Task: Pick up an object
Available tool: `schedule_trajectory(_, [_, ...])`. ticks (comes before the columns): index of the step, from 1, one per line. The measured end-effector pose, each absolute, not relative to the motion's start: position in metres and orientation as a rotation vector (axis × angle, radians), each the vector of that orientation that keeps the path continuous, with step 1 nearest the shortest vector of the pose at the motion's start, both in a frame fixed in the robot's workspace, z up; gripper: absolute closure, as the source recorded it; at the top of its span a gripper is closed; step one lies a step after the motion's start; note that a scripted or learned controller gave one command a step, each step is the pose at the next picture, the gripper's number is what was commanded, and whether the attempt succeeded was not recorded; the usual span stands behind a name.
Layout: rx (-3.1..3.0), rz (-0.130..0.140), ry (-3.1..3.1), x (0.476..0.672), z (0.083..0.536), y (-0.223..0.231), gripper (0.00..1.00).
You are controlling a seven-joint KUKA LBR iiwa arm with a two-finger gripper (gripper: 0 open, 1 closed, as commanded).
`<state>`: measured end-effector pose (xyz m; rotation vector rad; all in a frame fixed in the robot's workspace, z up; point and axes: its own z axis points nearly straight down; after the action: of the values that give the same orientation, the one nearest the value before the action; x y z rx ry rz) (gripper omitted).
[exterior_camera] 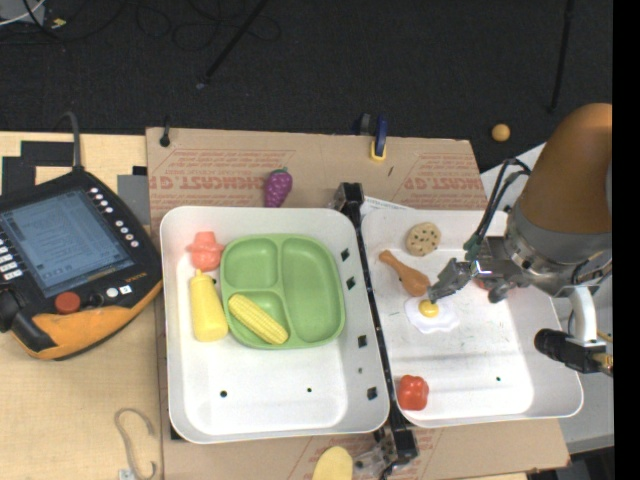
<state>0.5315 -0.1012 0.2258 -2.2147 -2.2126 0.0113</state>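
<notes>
Yellow plastic is peeking up at the very near edge of my view, a rounded toy lemon (pixel 333 462) lying on the cardboard just outside the bins. Moving up, I am seeing a red toy tomato (pixel 412 392) sitting at the near left corner of the right bin (pixel 520 393). Beyond it, a toy fried egg (pixel 431 315) is lying near the middle of that bin, and the gripper (pixel 447 282) is hanging directly over its far right edge; I cannot tell from this angle whether the fingers are apart or together, and nothing is showing between them. A brown toy drumstick (pixel 403 270) is lying just left of the gripper, with a chocolate chip cookie (pixel 423 237) a little farther back.

In the left bin (pixel 260 398), I am looking at a green divided plate (pixel 300 278) with a corn cob (pixel 257 318) resting in its near left compartment. A yellow bottle (pixel 207 306) is lying just beside the plate's left rim, and a pink toy (pixel 204 251) is sitting right behind the bottle.

Off to the left, the orange and black teach pendant (pixel 70 263) is resting on the bench. Farther back, a purple bunch of grapes (pixel 278 187) is lying on the cardboard behind the left bin, and a small orange ball (pixel 500 132) is sitting well beyond the right bin.
</notes>
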Motion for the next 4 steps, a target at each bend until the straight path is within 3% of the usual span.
schedule_trajectory(1, [-2.219, 0.002, -2.22, 0.534, 0.231, -0.102, 0.0])
schedule_trajectory(4, [-2.216, 0.006, -2.217, 0.535, 0.087, -0.087, 0.0])
